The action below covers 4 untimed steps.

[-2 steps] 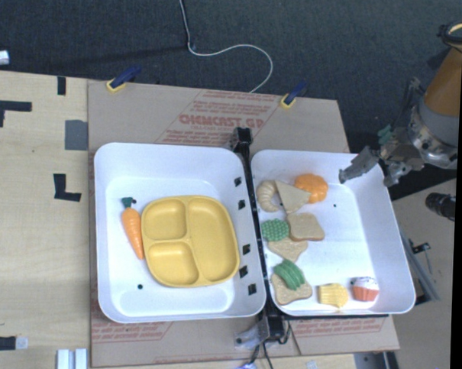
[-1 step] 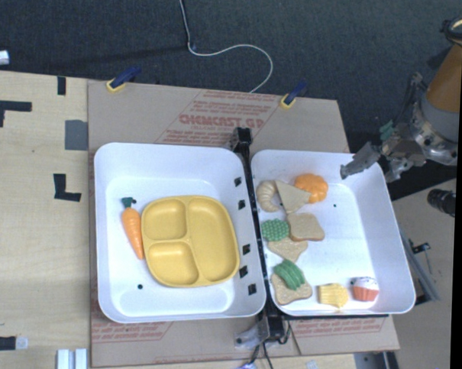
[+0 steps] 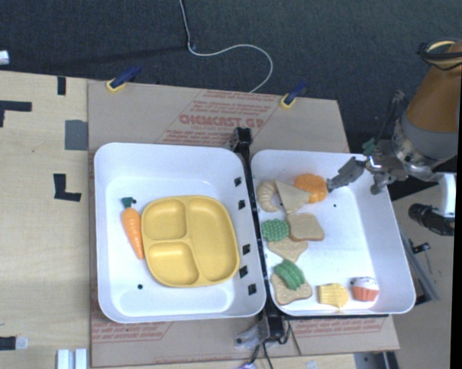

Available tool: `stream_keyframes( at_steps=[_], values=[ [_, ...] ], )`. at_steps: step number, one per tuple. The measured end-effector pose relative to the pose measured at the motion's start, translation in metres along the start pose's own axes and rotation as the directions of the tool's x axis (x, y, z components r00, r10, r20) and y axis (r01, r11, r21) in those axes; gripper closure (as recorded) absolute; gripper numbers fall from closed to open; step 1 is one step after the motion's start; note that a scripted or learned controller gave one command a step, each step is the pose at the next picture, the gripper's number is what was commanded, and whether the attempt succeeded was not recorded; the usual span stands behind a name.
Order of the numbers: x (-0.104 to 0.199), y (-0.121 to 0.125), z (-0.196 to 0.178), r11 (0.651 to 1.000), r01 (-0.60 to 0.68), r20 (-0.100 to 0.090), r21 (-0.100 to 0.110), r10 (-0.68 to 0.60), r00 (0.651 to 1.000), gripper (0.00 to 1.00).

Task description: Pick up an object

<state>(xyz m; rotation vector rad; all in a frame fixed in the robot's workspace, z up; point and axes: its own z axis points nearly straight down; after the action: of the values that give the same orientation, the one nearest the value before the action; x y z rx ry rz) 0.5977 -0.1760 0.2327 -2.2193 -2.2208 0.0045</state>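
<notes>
Desk: pale wood with black marks, covered by a cardboard sheet on which two white bins are set side by side.
Left bin: a yellow divided plate is held, with a toy carrot beside it on the left.
Right bin: toy foods are clustered along its left and near sides, among them an orange piece, bread slice, green pieces and cupcake; its right half is left bare.
End effector: seen over the right bin's far right corner, nothing gripped; whether it is released or clenched cannot be told.
</notes>
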Motion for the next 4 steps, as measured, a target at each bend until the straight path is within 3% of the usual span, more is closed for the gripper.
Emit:
stream_keyframes(
  at_steps=[1, 3, 4],
  values=[
    [0.009, -0.007, 0.052, 1.0, 0.0, -0.001, 0.003, 0.0, 1.0, 0.0],
    [0.007, 0.003, 0.149, 1.0, -0.001, 0.0, -0.005, 0.001, 1.0, 0.0],
    [0.008, 0.006, 0.133, 1.0, 0.001, 0.001, -0.013, -0.001, 1.0, 1.0]
  ],
)
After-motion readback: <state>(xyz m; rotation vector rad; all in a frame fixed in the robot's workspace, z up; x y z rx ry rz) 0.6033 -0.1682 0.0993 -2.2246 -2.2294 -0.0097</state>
